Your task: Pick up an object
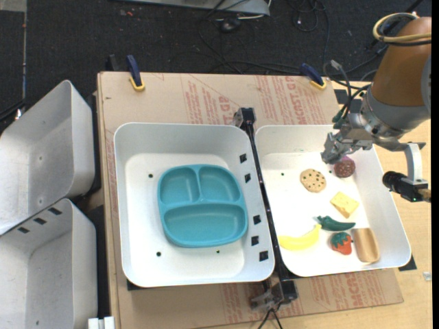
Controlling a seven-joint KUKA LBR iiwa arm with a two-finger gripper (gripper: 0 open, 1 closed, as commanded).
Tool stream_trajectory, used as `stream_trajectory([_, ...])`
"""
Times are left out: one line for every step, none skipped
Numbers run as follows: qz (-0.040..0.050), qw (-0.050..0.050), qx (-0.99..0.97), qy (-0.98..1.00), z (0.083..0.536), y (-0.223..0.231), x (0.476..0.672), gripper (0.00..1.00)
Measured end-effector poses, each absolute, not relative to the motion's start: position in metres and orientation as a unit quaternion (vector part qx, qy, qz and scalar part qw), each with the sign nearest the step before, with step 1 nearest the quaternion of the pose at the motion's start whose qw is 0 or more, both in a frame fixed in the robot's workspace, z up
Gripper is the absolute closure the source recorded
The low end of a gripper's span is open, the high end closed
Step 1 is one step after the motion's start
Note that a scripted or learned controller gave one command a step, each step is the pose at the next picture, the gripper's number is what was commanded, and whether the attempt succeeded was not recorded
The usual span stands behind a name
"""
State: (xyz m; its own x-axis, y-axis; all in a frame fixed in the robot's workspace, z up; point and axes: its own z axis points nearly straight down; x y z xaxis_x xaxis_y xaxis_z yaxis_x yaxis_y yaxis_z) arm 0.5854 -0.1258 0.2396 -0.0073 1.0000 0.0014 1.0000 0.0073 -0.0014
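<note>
The right bin [288, 149] holds several toy foods: a dark red berry-like piece [345, 168], a round cookie [313, 180], a yellow cheese cube [344, 203], a green pepper [335, 222], a banana [300, 240], a strawberry [340, 242] and a hot dog bun [365, 245]. My gripper [336, 151] hangs low over the bin's far right part, right beside and just above-left of the dark red piece. Nothing visibly sits between its fingertips.
The left bin [130, 184] holds a blue divided plate [202, 205]. Black clips run along the divider between the bins [255, 197]. Two white tubs [41, 149] sit off the bench at left. Blue and yellow clamps [136, 74] hold the board's far edge.
</note>
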Motion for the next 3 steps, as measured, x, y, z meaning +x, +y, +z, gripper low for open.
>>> stream_trajectory([-0.0006,0.001,-0.704,-0.71,0.245,-0.064,0.588,1.0])
stream_trajectory([-0.0003,0.0,-0.705,-0.71,0.25,-0.016,0.587,1.0])
stream_trajectory([-0.0004,0.0,-0.704,-0.71,0.237,0.039,0.597,1.0])
